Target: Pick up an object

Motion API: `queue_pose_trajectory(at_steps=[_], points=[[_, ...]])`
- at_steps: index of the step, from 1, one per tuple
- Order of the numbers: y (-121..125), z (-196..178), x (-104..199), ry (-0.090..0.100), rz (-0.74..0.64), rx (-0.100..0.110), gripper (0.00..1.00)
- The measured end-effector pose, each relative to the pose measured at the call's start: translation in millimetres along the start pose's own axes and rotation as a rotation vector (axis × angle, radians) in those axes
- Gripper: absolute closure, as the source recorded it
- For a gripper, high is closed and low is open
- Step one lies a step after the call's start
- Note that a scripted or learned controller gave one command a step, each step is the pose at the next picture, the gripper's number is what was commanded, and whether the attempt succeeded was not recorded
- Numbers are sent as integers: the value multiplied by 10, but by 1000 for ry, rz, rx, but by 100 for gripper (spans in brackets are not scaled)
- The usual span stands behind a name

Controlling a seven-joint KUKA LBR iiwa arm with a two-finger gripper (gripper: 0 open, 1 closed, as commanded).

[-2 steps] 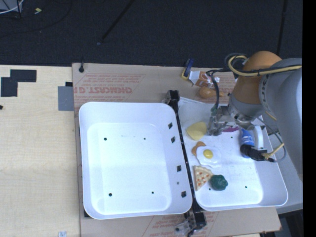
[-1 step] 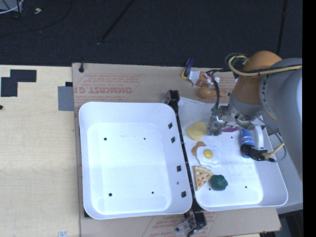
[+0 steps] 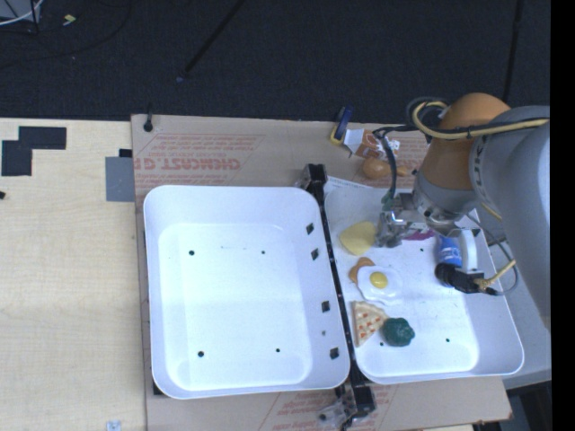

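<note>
Arm (image 3: 485, 164) reaching in from right over right bin (image 3: 490, 353). Left bin (image 3: 234, 285) alongside. Gripper (image 3: 392, 229) low, just beside yellow piece (image 3: 358, 237); grip state: cannot tell. Nearby in right bin: fried egg (image 3: 377, 282), pizza slice (image 3: 365, 321), green lump (image 3: 397, 332), blue bottle (image 3: 450, 251).

You've got two smooth, glossy white plastic bins (image 3: 234, 380) on a matt brown cardboard sheet (image 3: 225, 155); pale wood-look worktop (image 3: 63, 268) at nine o'clock, dark rough carpet-like floor (image 3: 269, 43) at twelve, satin grey arm (image 3: 512, 169) at three.
</note>
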State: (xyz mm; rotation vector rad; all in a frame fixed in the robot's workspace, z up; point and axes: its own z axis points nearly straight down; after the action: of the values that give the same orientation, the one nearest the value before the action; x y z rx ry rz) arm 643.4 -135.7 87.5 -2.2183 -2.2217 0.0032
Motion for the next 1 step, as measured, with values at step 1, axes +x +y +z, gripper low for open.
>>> queue_pose_trajectory(at_steps=[1], points=[[-1, 2, 77, 0, 0, 1, 100]])
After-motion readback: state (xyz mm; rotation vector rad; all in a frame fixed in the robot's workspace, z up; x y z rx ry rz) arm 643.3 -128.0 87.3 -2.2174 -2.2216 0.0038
